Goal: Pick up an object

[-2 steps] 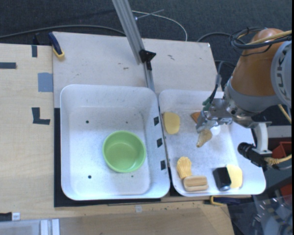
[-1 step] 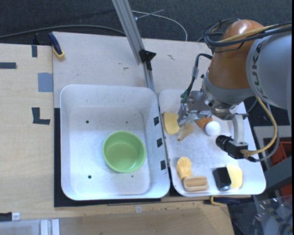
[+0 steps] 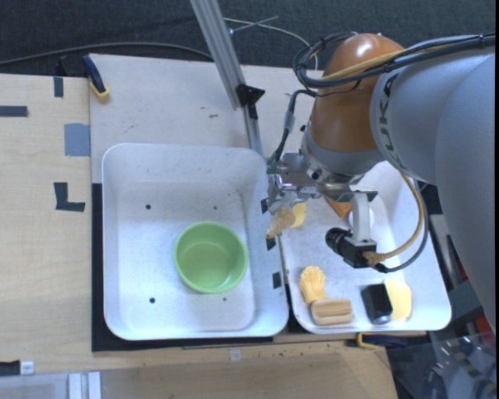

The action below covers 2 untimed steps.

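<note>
We're looking down on 2 white bins side by side. The arm (image 3: 416, 98) is reaching in from the right, w/ its orange band (image 3: 358, 65) above the wrist. The gripper (image 3: 279, 199) is hanging right over the seam where the 2 bins are meeting, approx. halfway along it.

A small yellow thing (image 3: 291, 216) is sitting directly under the gripper's tip, touching it or nearly so, just on the right bin's side of the seam. We can't tell whether the gripper is clenching it or merely hovering over it. The view is too slanted & the piece too small.

The left bin (image 3: 133, 189) is holding 1 green bowl (image 3: 210, 258), standing upright, mouth up, towards the bin's front & well apart from the gripper.

The right bin (image 3: 428, 285) is holding 4 more things along its front edge:
- a ribbed yellow piece (image 3: 313, 283)
- a tan roll-shaped piece (image 3: 331, 312), lying just in front of the ribbed one & touching it
- a black block (image 3: 376, 302)
- a yellow lump (image 3: 399, 299), pressing against the black block's right side

Behind the bins, a metal pole (image 3: 216, 40) is slanting up from the back edge of the left bin. A blue & yellow clamp (image 3: 96, 77) is lying on the bench (image 3: 33, 223), behind & left of the left bin.
</note>
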Each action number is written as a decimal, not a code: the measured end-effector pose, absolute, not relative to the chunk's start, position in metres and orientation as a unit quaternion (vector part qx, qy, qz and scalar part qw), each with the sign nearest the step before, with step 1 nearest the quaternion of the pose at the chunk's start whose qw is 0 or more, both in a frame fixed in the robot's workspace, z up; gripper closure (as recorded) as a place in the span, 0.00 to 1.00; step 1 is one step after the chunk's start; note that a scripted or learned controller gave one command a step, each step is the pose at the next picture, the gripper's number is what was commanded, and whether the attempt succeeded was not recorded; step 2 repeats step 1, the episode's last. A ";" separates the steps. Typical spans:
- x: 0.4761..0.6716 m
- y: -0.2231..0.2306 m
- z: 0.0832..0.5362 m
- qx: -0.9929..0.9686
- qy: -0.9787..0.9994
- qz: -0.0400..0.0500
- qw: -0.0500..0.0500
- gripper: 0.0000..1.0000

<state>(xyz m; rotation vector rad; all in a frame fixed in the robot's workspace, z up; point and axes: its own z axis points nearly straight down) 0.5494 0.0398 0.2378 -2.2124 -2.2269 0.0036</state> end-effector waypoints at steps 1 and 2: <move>0.566 0.086 0.232 -0.705 -0.709 0.001 0.000 1.00; 0.566 0.086 0.232 -0.705 -0.709 0.001 0.000 1.00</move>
